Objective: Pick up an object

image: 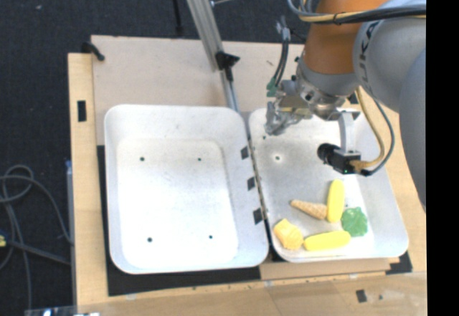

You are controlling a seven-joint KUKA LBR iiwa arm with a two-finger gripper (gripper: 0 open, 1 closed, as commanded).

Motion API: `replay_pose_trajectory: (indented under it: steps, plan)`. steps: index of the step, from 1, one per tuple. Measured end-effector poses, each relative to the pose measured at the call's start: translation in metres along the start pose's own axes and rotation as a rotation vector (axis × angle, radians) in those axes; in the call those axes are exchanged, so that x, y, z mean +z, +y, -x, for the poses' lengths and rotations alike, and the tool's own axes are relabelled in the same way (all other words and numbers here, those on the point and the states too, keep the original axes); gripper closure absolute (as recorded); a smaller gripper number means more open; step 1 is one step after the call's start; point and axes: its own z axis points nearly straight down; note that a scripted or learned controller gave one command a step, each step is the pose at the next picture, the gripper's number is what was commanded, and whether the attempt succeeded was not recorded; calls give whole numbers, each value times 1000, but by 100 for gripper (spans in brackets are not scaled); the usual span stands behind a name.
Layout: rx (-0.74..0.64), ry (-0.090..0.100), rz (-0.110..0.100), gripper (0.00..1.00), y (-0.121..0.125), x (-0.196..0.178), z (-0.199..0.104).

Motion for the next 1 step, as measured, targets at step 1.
replay_pose_trajectory:
  steps: [1]
  plan:
    - [0,-1,0,100,12,11,-54]
